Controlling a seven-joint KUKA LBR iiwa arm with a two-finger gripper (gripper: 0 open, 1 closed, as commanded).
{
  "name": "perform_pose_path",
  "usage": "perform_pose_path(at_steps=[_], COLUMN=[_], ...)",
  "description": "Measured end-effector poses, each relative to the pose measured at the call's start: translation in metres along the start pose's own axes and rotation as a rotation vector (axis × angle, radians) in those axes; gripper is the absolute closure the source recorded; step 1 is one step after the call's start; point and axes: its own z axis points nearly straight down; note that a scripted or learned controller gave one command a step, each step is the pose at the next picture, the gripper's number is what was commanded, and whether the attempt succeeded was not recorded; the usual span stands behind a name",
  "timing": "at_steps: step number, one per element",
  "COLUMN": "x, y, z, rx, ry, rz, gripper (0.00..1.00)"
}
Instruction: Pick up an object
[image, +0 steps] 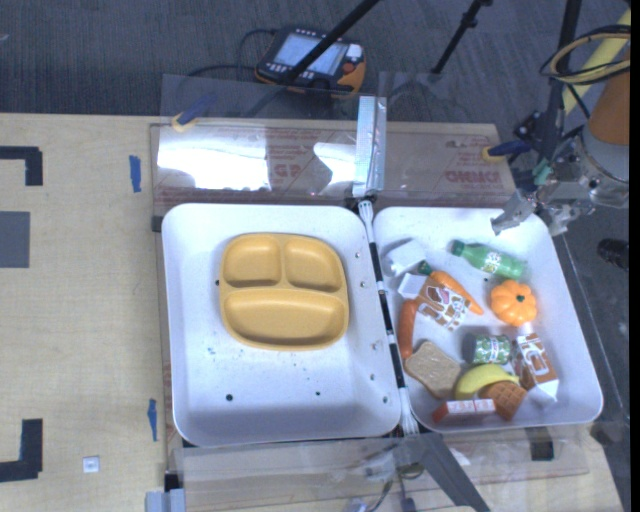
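On wooden bench (70, 330), two white bins (200, 400), dark floor (120, 40)

Yellow divided plate (284, 290), left bin (190, 330)

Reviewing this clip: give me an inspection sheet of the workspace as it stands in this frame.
Surface: two white bins side by side; left bin, right bin.
Job's things: right bin holds green bottle, toy pumpkin, carrot, bread slice, banana, small cartons and packets.
Clutter: yellow divided tray in left bin.
Grippers: pincer above right bin's far right corner, nothing between its fingers.
Cables: yellow cable by the arm.
Surroundings: handheld controller beyond the bins; blue tape on the bench.
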Motion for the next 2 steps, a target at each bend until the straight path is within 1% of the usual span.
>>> perform_pose_path(at_steps=[1,2], x=[-0.005,0.017], y=[-0.03,-0.072], z=[0.108,0.103], rx=[-0.009,-0.001], ry=[0.002,0.0], rz=[-0.12,-0.171], gripper=[0.0,0.0])
